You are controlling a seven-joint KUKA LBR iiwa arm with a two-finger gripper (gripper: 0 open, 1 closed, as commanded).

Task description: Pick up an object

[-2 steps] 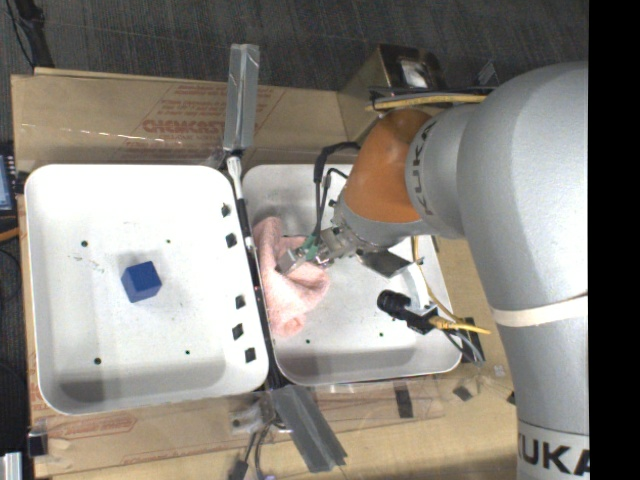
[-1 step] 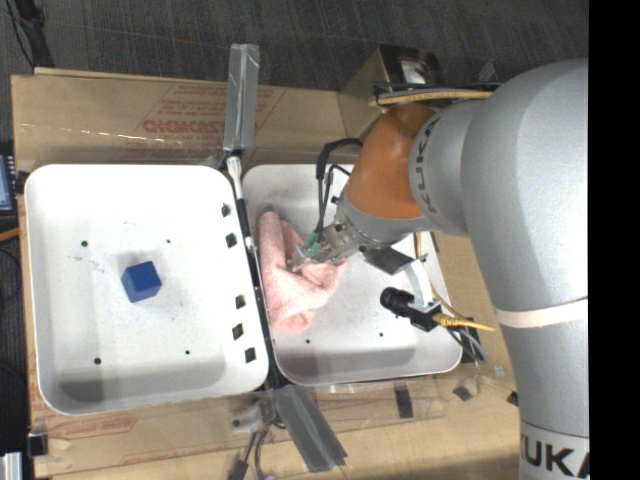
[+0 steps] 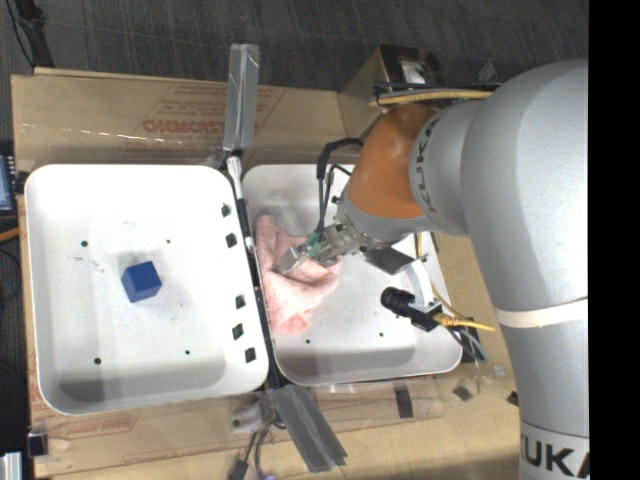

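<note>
A crumpled pink cloth (image 3: 290,278) lies against the left wall of the right bin (image 3: 350,363). My gripper (image 3: 300,256) reaches down from the right and its tip rests on the cloth's upper part; a fold of pink fabric sits around the fingers. A blue cube (image 3: 141,280) sits alone in the left bin (image 3: 60,198), well away from the gripper.
The grey arm with its orange band (image 3: 390,173) covers the right bin's upper right. A black cable fitting with a yellow wire (image 3: 412,306) hangs over the right bin's right side. A metal divider (image 3: 245,258) with black clips separates the bins. Cardboard lies under both.
</note>
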